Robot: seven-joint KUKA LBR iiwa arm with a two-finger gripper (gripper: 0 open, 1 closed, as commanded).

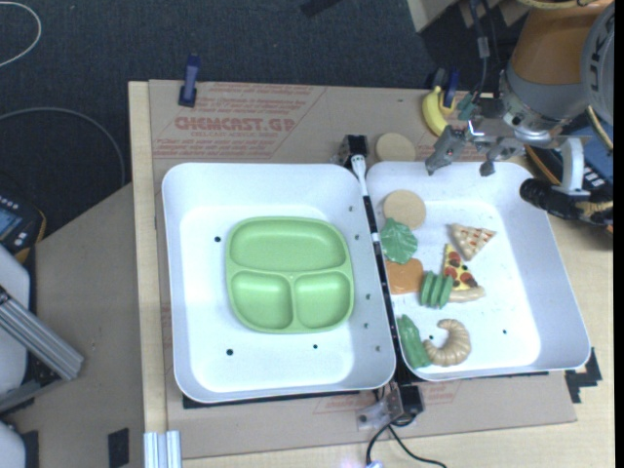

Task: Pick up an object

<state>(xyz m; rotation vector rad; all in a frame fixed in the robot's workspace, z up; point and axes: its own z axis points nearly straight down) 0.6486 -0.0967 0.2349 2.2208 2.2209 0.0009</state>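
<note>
My gripper (460,160) hangs over the far rim of the right bin (546,291), fingers spread open with nothing between them. Toy food lies in that bin below it: a round tan cookie (404,208), a green leaf (398,241), an orange piece (405,277), two pizza slices (471,238) (458,276), a green pepper piece (435,289), a croissant (450,342) and a green pod (412,340). The cookie is the nearest item, slightly left of and nearer than the gripper.
The left bin (195,261) holds a green three-compartment tray (290,272). A yellow banana (438,110) and a tan disc (395,147) lie on the cardboard beyond the right bin. A blue clip (189,80) sits at the far left corner.
</note>
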